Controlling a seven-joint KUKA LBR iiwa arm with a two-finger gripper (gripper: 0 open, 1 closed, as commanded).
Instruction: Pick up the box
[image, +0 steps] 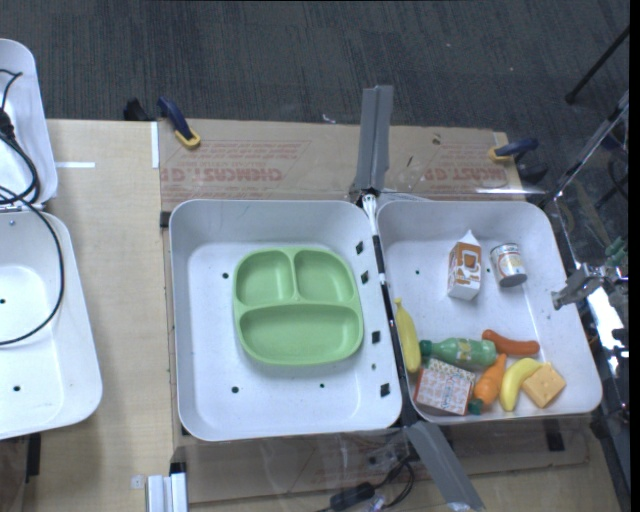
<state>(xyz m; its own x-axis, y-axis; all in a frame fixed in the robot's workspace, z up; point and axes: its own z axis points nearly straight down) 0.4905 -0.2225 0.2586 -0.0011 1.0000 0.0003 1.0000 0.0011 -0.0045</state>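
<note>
Two box-like things lie in the right bin (560, 240). A small white and orange carton (465, 268) rests toward the back, next to a silver can (510, 265). A flat box with a red and white pattern (445, 387) lies at the front, touching a green bottle (460, 351) and a carrot (489, 381).
The right bin also holds a yellow banana (408, 338) along its left wall, a red-orange sausage shape (512, 345), a second banana (518, 382) and a cheese wedge (545, 385). A green divided plate (297, 305) lies in the left bin (190, 330). A metal bracket (580, 288) overhangs the right rim.
</note>
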